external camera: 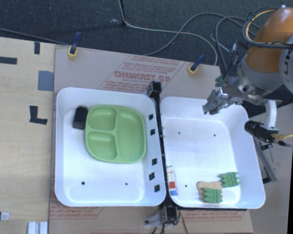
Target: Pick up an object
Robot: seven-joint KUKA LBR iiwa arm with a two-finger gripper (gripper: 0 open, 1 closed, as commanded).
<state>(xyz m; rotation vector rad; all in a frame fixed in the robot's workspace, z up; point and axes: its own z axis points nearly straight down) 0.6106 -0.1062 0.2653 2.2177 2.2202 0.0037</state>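
My gripper [210, 107] hangs over the far edge of the right bin [205, 144], well above its floor. Near that bin's front right corner lie a small green toy [229, 179] and a tan and green piece [210, 191]. A small red and white packet [171, 180] lies against the bin's left wall. In the left bin [68, 148] sit a green divided plate [116, 134] and a small black block [80, 117] at its left. All these objects are far from the gripper.
The grey arm with its orange band [277, 28] reaches in from the upper right. Black clips run along the divider between the bins [156, 140]. Cables trail over the dark floor behind the bench. Two yellow and blue clamps hold the cardboard base.
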